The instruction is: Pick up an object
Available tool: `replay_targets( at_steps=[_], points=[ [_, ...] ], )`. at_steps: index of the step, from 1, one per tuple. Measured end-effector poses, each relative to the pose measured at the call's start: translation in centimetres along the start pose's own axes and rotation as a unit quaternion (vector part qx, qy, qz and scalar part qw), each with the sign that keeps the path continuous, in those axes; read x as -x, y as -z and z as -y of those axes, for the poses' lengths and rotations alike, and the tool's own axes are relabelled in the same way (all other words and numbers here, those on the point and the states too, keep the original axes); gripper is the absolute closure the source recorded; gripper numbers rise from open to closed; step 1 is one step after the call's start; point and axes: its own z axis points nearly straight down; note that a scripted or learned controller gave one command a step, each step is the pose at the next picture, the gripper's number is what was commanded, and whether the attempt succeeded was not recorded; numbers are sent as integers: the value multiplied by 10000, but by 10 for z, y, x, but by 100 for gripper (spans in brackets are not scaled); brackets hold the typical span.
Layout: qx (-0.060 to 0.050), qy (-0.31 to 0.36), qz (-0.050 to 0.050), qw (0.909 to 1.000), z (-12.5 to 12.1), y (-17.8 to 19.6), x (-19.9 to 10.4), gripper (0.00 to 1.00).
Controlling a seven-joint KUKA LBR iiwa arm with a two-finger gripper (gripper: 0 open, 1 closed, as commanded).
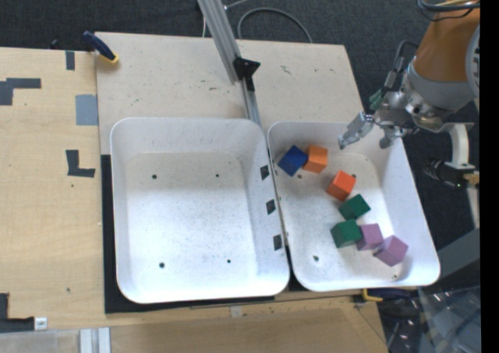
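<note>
A: Presently, where is the hand [365, 130]?

B: Above the right bin's [413, 195] far right corner, arm entering from the worktop's right edge, wrist tilted down-left. Fingers spread, nothing between them.

A: And the objects?

B: All in the right bin: blue cube [292, 160] touching an orange cube [316, 159]; another orange, two green and two purple cubes nearer the front.

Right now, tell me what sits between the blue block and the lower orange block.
In the camera view, another orange block sits between the blue block and the lower orange block, touching the blue one.
</note>
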Motion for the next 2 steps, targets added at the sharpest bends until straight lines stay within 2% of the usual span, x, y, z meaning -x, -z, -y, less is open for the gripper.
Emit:
replay_targets(
  at_steps=[1, 2],
  points=[
    [-42, -15, -8, 10000, 37, -155, 34, 0],
    [18, 2, 10, 10000, -16, -154, 62, 0]
  ],
)
